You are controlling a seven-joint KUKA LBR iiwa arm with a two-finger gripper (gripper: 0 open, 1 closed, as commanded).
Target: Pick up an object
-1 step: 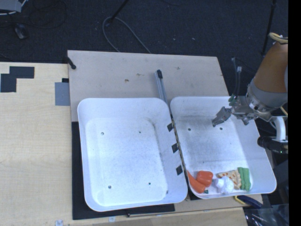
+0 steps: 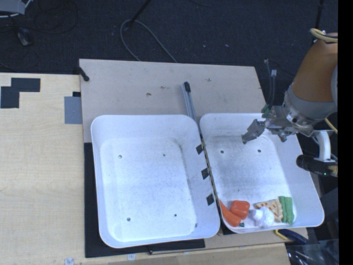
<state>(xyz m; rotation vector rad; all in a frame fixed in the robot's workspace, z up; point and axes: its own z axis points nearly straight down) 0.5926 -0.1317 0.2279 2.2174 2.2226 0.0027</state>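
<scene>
Several small objects lie along the near edge of the right bin (image 2: 248, 164): a red-orange piece (image 2: 238, 208), an orange carrot-like piece (image 2: 227, 215), a white lumpy item (image 2: 261, 217), a tan patterned item (image 2: 270, 207) and a green strip (image 2: 286, 209). My gripper (image 2: 253, 132) hovers over the far right part of that bin, well away from those objects, with nothing visible between its fingers.
The left bin (image 2: 146, 175) sits beside the right one, with black clips (image 2: 205, 173) along the shared rim. A grey rod (image 2: 189, 99) lies on the board behind the bins. The arm's orange band (image 2: 318, 65) rises at the right edge.
</scene>
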